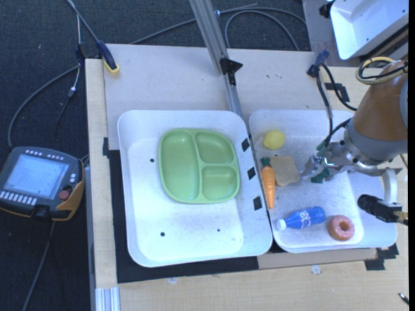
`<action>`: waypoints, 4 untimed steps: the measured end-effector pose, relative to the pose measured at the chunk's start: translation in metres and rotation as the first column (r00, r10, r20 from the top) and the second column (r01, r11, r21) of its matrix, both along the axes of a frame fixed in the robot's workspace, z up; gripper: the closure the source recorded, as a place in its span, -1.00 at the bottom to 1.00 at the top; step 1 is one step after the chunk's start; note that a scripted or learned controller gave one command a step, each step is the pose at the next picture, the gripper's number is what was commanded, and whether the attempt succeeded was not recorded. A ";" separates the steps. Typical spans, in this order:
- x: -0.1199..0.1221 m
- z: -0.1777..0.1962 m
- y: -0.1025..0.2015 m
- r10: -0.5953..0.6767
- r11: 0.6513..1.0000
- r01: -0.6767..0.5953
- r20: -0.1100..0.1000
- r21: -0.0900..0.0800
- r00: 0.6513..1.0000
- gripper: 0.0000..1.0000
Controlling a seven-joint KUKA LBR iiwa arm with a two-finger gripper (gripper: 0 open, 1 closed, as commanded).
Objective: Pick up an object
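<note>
In the right bin (295, 238) we see five small things. A tan, bread-like slice (284, 170) lies near the middle, touching the orange carrot (268, 185), which lies lengthwise along the bin's left wall. Above them, apart from both, sits a yellow lemon-like ball (274, 139). Toward the near edge a blue bottle (303, 218) lies on its side, and just beside it to the right is a pink-frosted doughnut (341, 227).

The gripper (318, 169) hangs low over the bin just to the right of the tan slice, close to its edge; we cannot tell how the jaws stand, nor whether they touch anything, and we see nothing between them. The grey arm with its orange band (382, 112) comes in from the right.

The left bin (139, 235) holds a green divided plate (198, 166) with three compartments. Both bins sit on the table (162, 76); a handheld control pendant (40, 182) lies on the dark floor at far left.
</note>
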State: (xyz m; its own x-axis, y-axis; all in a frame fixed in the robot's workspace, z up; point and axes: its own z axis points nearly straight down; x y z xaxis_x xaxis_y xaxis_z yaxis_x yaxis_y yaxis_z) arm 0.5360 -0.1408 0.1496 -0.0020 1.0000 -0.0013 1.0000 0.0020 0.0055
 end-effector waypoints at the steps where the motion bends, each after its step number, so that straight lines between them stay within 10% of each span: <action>1: 0.005 0.045 -0.004 -0.001 1.000 0.001 0.001 0.000 1.000 1.00; 2: 0.007 0.092 0.004 0.000 1.000 0.000 0.000 0.000 1.000 1.00; 4: 0.024 0.070 0.103 0.004 1.000 -0.004 -0.009 0.004 1.000 1.00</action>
State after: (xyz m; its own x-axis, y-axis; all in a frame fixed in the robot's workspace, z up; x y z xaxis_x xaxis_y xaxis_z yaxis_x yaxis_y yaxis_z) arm 0.5595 -0.0374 0.2200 -0.0064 1.0000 0.0029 1.0000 0.0064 -0.0032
